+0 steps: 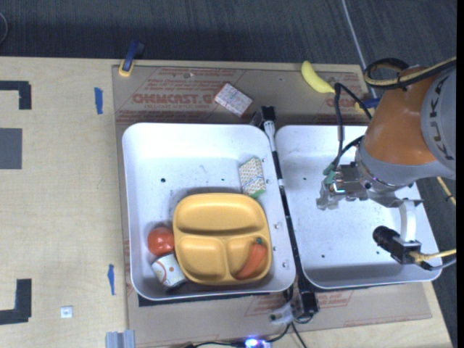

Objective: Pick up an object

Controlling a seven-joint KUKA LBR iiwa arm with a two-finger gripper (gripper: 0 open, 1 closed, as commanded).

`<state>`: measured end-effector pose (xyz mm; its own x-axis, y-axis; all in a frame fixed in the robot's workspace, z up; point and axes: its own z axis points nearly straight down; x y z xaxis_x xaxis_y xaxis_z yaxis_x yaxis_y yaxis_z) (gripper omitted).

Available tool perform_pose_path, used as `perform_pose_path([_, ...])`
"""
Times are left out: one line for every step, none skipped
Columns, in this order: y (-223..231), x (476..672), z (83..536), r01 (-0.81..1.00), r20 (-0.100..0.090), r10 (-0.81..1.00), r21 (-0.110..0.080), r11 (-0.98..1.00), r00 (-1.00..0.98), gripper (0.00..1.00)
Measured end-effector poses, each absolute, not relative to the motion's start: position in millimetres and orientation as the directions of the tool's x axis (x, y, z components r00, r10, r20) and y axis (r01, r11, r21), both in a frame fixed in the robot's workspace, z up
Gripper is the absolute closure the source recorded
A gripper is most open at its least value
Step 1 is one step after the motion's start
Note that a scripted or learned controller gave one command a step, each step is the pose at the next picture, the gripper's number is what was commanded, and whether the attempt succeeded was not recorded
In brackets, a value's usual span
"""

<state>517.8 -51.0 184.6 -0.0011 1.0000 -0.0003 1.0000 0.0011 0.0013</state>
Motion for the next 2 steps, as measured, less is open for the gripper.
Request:
perform_pose_path([-56, 497.8, 201, 1.0, 0.001, 1.0, -0.001, 0.001, -0.001, 1.0])
perform_pose_path([-28, 564.1, 185, 1.0, 0.0, 1.0, 0.001, 0.001, -0.001, 1.0])
